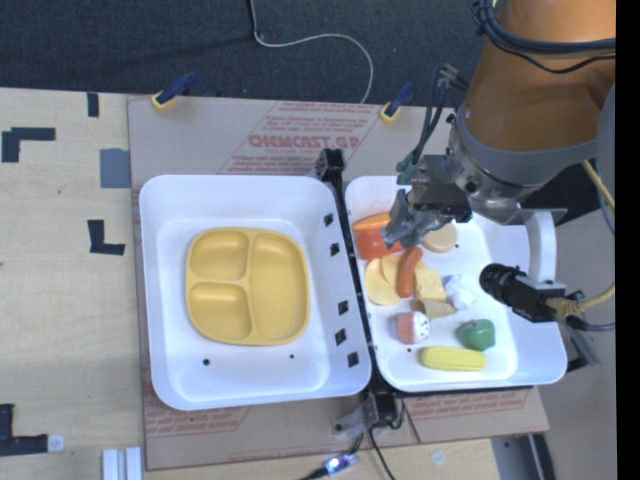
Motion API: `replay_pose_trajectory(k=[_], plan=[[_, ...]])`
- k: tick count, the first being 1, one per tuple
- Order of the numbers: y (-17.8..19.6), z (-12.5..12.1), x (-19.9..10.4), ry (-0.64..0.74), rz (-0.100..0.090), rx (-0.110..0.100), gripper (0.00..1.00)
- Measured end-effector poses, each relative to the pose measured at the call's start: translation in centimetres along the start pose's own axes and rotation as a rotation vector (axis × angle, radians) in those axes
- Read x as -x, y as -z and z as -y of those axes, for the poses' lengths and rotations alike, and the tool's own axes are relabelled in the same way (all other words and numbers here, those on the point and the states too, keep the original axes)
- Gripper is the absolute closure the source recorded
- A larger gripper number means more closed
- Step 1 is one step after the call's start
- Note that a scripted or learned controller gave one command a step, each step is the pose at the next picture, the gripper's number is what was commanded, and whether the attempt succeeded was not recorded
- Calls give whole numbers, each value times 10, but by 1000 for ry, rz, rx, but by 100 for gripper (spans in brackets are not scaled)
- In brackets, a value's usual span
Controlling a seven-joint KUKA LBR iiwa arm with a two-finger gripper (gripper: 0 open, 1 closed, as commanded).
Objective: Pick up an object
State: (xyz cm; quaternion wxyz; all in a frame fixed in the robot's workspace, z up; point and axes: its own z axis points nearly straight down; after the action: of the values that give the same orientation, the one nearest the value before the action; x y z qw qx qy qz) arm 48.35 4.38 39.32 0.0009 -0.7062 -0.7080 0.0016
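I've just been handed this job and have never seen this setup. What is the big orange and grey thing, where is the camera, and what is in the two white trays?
The orange and grey bulk is a robot arm, reaching in from the right. One fixed camera looks down at a slant on the bench. The arm's gripper hangs over the right bin, above a heap of toy food: a sausage, a corn cob, a green pepper, cheese pieces and others. The left bin holds a yellow divided plate. I cannot tell whether anything is gripped.
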Motion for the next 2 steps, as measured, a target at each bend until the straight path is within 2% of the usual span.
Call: replay_pose_trajectory(k=[1,2], plan=[[-22,0,-34,1,0,-1,100],[-20,0,-68,2,-1,2,100]])
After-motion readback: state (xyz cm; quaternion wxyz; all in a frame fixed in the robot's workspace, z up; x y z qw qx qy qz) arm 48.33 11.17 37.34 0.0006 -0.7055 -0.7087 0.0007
